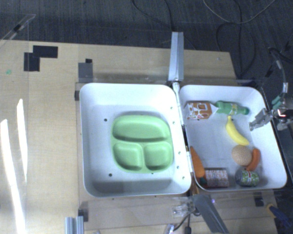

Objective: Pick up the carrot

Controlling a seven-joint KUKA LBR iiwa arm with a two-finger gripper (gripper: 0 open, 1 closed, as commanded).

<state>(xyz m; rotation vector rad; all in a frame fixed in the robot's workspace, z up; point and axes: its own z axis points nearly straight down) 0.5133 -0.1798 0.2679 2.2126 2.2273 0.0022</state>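
The carrot (198, 164) is a long orange piece lying along the left wall of the right bin (219, 140), near its front corner. It points toward the front, with its tip close to a brown can (216, 177). At the right bin's right rim, the gripper (259, 120) shows as a grey part reaching in from the arm's wrist (286, 112). It hangs over the rim, far to the right of the carrot and behind it, touching nothing that I can see.
The right bin also holds a small carton (199, 110), a green bottle (231, 108), a banana (235, 132), a tan round fruit (241, 155), a short orange-red piece (255, 159) and a green ball (247, 178). A green divided tray (141, 141) lies in the left bin (95, 130).
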